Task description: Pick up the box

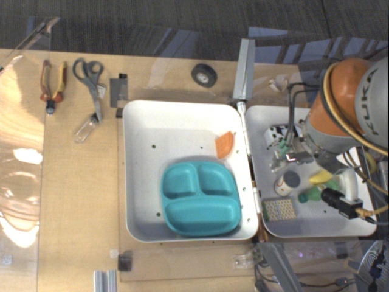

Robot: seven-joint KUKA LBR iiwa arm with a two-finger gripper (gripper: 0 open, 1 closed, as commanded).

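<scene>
Camera view, "KUKA" lettering on arm (355,102), end effector (285,157) finger state unclear, over right bin (316,227)

You have two shallow white plastic bins: the left bin (141,181) and the right bin (261,199). In the left one sits a teal three-compartment plastic tray (200,198), with a small orange wedge-shaped piece (225,143) by the bin's right wall. In the right bin you can see a flat box with a fine speckled beige-and-green pattern (280,209), a yellow piece (320,177) and a green piece (309,195). The grey arm carries an orange band (343,93). On the tan wooden bench (79,193) lie grey-handled metal scissors (91,84), red-and-yellow-handled pliers (51,84) and a black tape roll (204,75).
</scene>
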